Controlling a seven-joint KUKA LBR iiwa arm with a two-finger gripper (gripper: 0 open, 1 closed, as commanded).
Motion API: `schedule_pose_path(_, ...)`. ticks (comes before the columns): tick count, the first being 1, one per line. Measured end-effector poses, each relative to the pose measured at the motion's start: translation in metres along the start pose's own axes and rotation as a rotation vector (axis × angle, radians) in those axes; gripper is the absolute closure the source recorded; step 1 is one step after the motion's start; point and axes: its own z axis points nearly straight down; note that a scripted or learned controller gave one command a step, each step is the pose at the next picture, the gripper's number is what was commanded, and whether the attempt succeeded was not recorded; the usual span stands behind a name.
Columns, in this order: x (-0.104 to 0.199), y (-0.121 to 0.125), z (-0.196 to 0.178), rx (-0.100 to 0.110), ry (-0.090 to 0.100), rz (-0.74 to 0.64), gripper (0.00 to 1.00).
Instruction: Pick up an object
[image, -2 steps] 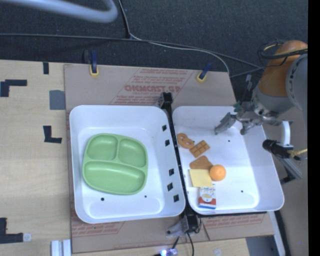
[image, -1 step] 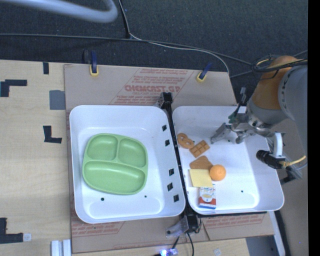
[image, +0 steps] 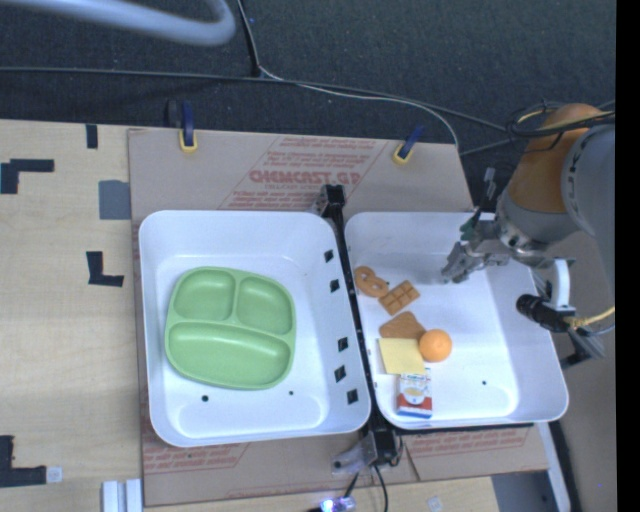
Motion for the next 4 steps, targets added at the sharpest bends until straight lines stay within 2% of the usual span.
schedule_pose_path(1, -0.004, -0.005, -0.044, -0.003, 0.001, 0.003, 1.00)
schedule_pose_path(3, 0.007, -0.006, -0.145, -0.007, 0.000, 0.000, 1.00)
schedule_pose_path(4, 0.070, -0.008, -0.134, -0.001, 0.002, -0.004, 1.00)
